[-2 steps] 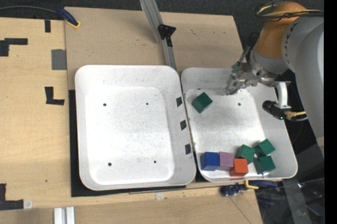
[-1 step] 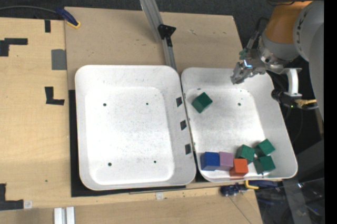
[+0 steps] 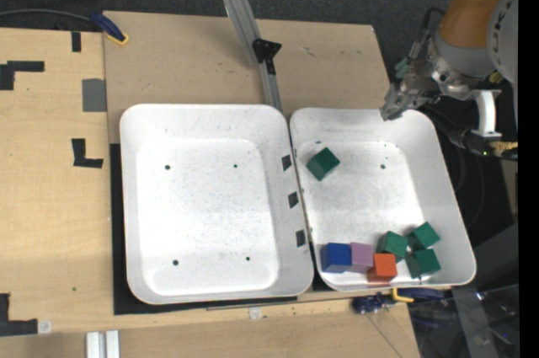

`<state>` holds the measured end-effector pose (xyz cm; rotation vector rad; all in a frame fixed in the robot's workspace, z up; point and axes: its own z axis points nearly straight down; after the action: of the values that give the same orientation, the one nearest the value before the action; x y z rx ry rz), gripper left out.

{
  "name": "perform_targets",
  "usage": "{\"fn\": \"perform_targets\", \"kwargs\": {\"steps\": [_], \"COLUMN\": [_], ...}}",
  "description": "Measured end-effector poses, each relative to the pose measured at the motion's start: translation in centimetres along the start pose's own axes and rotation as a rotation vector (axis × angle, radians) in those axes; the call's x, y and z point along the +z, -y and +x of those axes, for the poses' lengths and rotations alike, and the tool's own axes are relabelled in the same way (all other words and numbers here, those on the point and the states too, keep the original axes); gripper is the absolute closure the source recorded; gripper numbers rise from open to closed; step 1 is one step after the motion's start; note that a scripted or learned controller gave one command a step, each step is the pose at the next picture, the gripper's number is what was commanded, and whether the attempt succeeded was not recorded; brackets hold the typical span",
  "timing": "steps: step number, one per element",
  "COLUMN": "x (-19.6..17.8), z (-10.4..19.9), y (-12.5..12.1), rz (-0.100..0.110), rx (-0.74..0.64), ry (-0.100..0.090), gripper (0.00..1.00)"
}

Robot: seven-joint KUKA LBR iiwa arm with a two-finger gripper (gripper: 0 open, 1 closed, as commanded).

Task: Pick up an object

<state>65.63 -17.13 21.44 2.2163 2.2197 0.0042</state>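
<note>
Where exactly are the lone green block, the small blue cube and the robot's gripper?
Lone green block (image 3: 322, 163), camera view: its top face, upper part of the right bin.
Small blue cube (image 3: 337, 256), camera view: its top face.
Gripper (image 3: 393, 110), camera view: its tip.

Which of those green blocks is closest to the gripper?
The lone green block near the right bin's far end. The other green ones crowd the near corner, farther from the gripper.
</note>
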Motion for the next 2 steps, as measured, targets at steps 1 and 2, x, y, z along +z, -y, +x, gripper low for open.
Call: {"fn": "perform_targets", "kwargs": {"steps": [1,2], "x": [0.8,0.1], "z": [5.0,9.4], "y": [2.4,5.3], "rz": [0.008,0.007], "rx": [-0.003,-0.003], "ry": [-0.003,-0.003], "gripper": [1.00,1.00]}}
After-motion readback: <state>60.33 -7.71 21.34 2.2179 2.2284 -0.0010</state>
